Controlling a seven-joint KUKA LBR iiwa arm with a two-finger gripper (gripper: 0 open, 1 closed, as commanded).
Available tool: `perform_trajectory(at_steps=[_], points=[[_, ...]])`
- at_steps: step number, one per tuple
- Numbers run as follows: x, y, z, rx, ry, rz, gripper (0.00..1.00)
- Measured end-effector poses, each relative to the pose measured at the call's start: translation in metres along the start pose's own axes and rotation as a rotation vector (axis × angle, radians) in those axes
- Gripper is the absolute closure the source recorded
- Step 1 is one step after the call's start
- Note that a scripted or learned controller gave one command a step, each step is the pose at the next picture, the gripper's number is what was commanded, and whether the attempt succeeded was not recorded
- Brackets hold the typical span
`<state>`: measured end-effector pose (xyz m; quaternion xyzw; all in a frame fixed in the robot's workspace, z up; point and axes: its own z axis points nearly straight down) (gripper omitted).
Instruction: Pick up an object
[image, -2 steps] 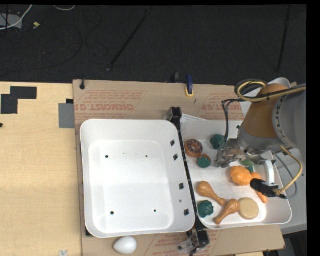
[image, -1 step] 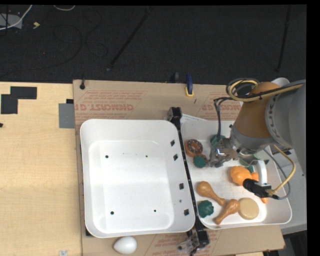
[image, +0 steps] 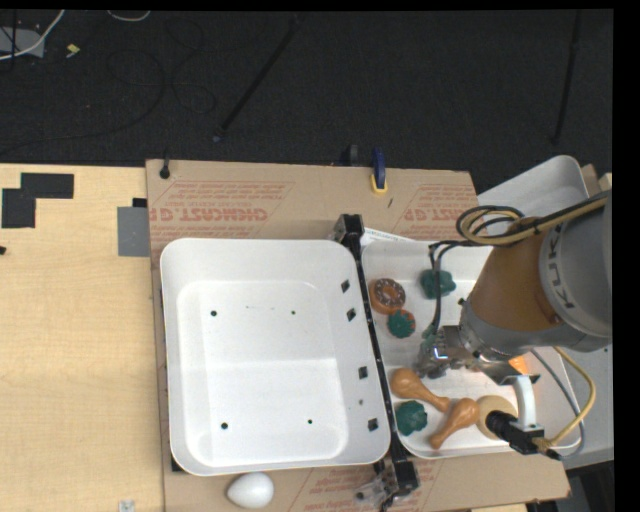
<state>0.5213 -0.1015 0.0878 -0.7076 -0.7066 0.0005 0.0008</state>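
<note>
The right bin (image: 452, 256) holds several small objects. A brown ring-shaped piece (image: 387, 293) lies near its left wall, with a teal lump (image: 401, 324) just below it and another teal piece (image: 436, 283) further right. Two tan pin-shaped pieces (image: 418, 388) (image: 458, 421) lie toward the front, next to a teal block (image: 410, 415). My gripper (image: 436, 355) hangs low over the middle of this bin, just above the upper tan pin and right of the teal lump. The grey and orange arm hides the bin's right part.
The left bin (image: 182, 350) stands beside the right one, parted by a black divider (image: 362, 330). A white egg-shaped object (image: 250, 490) lies on the cardboard in front of the left bin. Cables loop over the arm at the right.
</note>
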Motion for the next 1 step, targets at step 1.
perform_trajectory(at_steps=[1], points=[[0.077, 0.0934, -0.106, -0.012, 0.0, -0.01, 1.0]])
